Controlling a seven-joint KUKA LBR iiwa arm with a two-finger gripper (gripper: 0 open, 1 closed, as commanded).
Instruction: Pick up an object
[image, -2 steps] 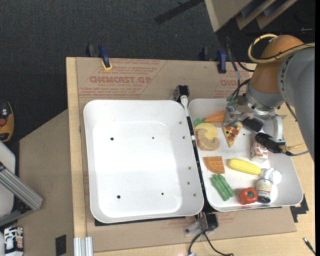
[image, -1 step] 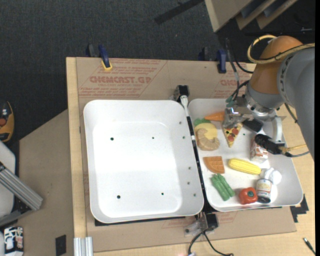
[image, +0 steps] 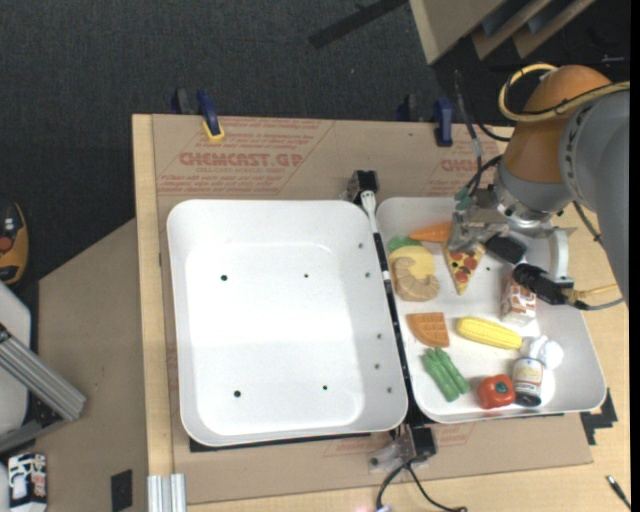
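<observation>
One pizza slice lies just below the end effector, grip state unclear.

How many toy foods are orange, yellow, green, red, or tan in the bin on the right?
Orange: 2, carrot, waffle
Yellow: 1, corn
Green: 1, beans
Red: 1, tomato
Tan: 1, bread
Total: 6
</observation>
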